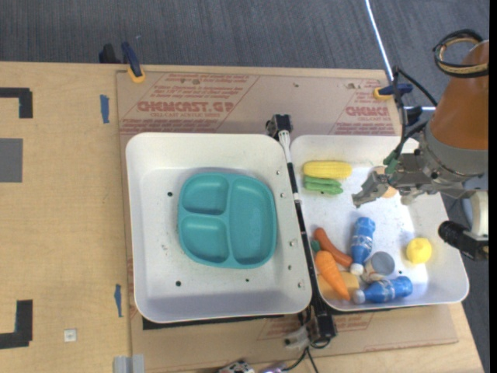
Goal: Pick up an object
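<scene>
Teal plastic, a three-compartment plate [228, 218] lies flat in the middle of the left white bin [147, 208], well apart from the clutter. That bin looks like the place for sorted items.

Across the divider, the right white bin [454, 290] holds the candidates for picking. A yellow corn cob [327, 169] lies touching a green pea pod [321, 185] near the far wall. Two orange carrots [332, 266] lie along the left wall. A blue bottle [361, 241] leans beside a grey round lid [380, 264] and a second blue bottle [387, 289] at the near edge. A yellow lemon [418, 250] sits alone, probably the easiest target.

At the right, the gripper [380, 186] hangs above the bin's far part with nothing visible between its fingers; whether they are spread or closed cannot be told.
</scene>
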### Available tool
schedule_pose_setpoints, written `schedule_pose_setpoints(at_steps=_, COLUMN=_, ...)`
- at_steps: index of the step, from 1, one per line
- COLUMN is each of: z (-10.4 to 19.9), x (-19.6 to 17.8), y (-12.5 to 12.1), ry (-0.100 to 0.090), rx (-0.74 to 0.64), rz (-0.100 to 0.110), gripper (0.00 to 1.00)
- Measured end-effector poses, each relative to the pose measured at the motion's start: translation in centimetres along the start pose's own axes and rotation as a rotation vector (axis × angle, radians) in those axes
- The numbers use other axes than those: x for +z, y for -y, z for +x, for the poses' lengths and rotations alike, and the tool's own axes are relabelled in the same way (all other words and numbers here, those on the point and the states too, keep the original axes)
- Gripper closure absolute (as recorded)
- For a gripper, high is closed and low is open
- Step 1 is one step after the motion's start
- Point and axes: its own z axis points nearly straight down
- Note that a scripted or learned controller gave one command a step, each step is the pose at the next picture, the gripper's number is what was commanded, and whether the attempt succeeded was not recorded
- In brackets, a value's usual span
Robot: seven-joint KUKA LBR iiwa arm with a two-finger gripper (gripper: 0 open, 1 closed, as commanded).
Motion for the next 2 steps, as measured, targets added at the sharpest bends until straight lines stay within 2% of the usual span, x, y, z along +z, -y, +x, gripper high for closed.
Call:
schedule_pose_setpoints(at_steps=1, z=-1.19, x=13.98, y=3.81, ry=0.001, rx=-0.149, rz=-0.009, gripper=0.0)
schedule_pose_setpoints(at_steps=2, z=-1.11, x=13.02, y=3.73, ry=0.001, rx=-0.149, rz=-0.012, gripper=1.0)
